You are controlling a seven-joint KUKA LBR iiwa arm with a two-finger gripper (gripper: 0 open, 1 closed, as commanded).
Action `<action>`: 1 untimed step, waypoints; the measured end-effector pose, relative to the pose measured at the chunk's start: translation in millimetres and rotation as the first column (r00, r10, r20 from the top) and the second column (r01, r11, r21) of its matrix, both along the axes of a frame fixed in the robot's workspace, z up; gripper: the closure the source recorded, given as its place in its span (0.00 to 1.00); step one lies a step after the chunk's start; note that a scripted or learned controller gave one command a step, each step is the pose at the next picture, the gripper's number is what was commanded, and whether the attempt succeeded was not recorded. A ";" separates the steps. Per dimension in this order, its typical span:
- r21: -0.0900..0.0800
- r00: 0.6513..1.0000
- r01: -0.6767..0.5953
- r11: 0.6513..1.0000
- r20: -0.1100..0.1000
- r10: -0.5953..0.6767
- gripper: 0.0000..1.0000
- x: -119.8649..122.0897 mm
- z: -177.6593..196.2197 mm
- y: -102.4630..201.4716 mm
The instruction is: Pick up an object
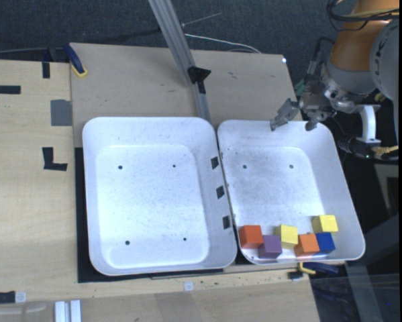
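Several small blocks lie along the near edge of the right bin (335, 180): an orange block (250, 235), a purple block (271, 245), a yellow block (288, 235), a second orange block (308, 244), a blue block (324, 242) and another yellow block (326, 223). My gripper (295, 120) hangs over the far rim of the right bin, well away from the blocks. Its two fingers are spread apart with nothing between them.
The left bin (93, 180) sits beside the right one. A slanted metal pole (177, 39) rises behind the bins. Black clips (219, 192) line the seam between the bins. Cables hang at the right by the arm (362, 45).
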State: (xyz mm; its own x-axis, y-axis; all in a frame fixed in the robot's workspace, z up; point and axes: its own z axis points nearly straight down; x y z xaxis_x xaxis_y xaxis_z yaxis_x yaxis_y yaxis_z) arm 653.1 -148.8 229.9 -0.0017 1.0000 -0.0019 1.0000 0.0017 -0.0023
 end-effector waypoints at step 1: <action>0.004 1.000 -0.006 1.000 -0.003 0.006 0.00 -3.7 -40.2 97.3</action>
State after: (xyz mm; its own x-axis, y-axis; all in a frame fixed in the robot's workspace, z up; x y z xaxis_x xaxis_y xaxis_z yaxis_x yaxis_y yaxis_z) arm 649.4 -51.5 189.8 -0.0076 1.0000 0.0025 1.0000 0.0076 -0.0049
